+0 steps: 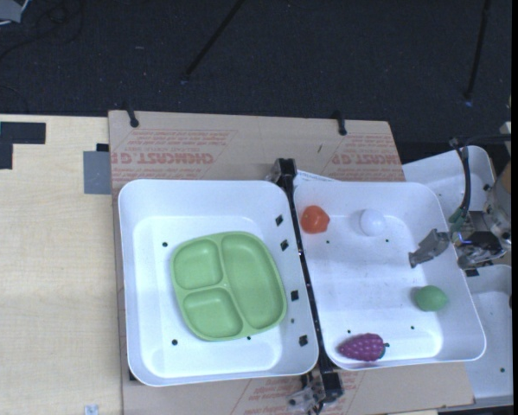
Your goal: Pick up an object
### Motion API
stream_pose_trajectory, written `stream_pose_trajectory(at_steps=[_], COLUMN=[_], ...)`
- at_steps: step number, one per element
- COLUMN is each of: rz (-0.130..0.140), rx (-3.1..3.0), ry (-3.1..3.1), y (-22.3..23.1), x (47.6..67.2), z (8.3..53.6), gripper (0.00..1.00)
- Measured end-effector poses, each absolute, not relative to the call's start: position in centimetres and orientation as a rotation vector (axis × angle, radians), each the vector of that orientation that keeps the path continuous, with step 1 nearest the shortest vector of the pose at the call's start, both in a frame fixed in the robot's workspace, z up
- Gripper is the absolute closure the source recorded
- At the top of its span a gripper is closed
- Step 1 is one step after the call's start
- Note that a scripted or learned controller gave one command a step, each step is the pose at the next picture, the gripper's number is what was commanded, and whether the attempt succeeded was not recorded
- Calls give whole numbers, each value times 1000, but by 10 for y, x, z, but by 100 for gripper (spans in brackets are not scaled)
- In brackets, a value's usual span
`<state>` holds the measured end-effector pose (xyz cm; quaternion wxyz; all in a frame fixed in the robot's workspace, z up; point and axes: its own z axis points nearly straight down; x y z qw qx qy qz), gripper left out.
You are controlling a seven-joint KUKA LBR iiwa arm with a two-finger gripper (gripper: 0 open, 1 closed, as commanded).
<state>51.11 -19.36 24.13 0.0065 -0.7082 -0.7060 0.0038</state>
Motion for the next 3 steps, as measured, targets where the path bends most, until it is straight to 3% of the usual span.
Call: stream_pose_trajectory(at_steps=[1,3], rz=[2,6], rx=[-2220,-2216], ry=[-2219,-2215], y=[-193,-196], x=[514,510], z=[248,140], gripper=[0,0])
